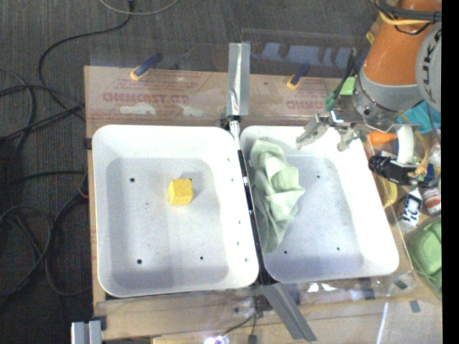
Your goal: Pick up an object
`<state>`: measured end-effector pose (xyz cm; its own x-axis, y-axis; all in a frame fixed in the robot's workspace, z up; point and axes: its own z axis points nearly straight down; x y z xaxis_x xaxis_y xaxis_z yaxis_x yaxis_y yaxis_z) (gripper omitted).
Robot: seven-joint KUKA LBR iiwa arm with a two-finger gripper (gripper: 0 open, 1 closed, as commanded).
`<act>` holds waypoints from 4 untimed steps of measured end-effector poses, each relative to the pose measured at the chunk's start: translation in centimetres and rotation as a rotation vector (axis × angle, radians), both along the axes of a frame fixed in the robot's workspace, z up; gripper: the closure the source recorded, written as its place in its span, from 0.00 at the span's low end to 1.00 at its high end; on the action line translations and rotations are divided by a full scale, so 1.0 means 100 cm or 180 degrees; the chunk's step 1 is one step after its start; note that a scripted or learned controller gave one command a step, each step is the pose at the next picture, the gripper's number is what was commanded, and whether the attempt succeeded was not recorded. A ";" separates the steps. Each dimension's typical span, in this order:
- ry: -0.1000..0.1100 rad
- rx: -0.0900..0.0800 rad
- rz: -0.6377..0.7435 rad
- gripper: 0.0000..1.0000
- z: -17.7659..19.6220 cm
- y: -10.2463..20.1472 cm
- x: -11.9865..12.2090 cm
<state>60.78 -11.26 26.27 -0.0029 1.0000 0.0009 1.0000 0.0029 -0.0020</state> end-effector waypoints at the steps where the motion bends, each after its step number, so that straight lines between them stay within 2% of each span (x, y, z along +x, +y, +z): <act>1: 0.0007 -0.0005 0.0099 0.00 -0.130 -0.001 0.024; 2: -0.0070 -0.0006 0.0317 0.00 -0.168 -0.012 0.000; 3: -0.0084 0.0007 0.0319 1.00 -0.157 -0.009 0.002; 4: -0.0081 0.0008 0.0319 0.00 -0.157 -0.009 0.002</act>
<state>60.94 -12.18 10.54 -0.1030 0.9947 0.0020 0.9944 0.1030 0.0235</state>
